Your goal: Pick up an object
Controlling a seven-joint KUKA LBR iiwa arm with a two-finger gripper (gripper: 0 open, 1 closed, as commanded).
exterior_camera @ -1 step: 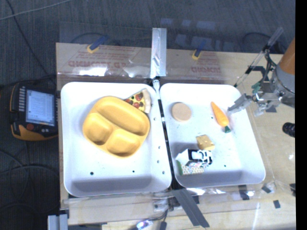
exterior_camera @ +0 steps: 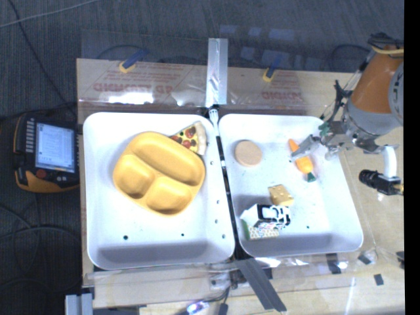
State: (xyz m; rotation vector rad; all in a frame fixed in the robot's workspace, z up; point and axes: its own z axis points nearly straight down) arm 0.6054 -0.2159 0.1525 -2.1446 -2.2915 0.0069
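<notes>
The right bin [exterior_camera: 331, 231] holds a round tan disc [exterior_camera: 249, 153], an orange carrot-like toy [exterior_camera: 304, 163] with a green tip, a small yellow cheese cube [exterior_camera: 280, 193], and a white and black packet [exterior_camera: 268, 218] near the front. My gripper [exterior_camera: 317, 143] hangs over the bin's right rear part, just above and right of the orange toy, at the end of the arm with the orange band [exterior_camera: 375, 87]. Whether it touches the toy is unclear.
The left bin [exterior_camera: 95, 238] carries a large yellow divided plate [exterior_camera: 159, 172] and a toy pizza slice [exterior_camera: 190, 135] at its back right. A metal divider [exterior_camera: 217, 71] stands behind the bins. A pendant with a screen [exterior_camera: 47, 151] lies left of the bench.
</notes>
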